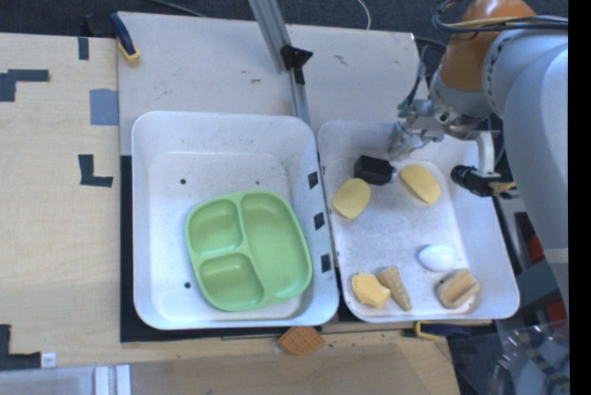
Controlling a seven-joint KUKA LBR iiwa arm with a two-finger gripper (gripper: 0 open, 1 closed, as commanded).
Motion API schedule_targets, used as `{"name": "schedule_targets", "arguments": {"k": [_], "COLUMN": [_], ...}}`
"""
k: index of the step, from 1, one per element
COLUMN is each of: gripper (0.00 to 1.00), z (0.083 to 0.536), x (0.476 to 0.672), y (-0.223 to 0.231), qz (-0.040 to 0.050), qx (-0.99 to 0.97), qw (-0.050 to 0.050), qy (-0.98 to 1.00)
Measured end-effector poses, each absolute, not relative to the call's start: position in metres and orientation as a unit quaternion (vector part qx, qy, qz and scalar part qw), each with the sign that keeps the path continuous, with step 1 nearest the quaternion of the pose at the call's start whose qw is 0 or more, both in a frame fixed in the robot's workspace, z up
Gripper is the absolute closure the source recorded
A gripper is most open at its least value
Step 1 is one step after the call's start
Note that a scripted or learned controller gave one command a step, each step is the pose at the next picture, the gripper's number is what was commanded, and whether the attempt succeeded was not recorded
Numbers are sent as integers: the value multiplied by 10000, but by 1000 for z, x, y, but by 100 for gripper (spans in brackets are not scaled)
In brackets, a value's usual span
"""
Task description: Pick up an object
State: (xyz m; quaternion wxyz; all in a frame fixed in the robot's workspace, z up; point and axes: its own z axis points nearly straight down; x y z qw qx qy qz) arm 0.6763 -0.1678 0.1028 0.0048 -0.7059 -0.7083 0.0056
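gripper (404, 142) over right bin (480, 241) | beside black block (373, 169) (possibly touching) | finger state: cannot tell

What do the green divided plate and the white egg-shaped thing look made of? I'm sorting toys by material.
Green divided plate: likely moulded plastic, smooth, even colour with a soft sheen. White egg-shaped thing: probably plastic too, glossy with a bright highlight, though the view is too blurred to be sure.
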Motion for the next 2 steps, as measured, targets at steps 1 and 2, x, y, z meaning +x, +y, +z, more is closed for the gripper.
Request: {"name": "schedule_targets", "arguments": {"k": [1,2], "gripper": [100,100], "z": [149,195], "x": [674,670], "y": [-173,-177], "qz": [-9,-9], "qx": [-7064,-7066], "qw": [-15,-18], "qy": [-7078,-7076]}}
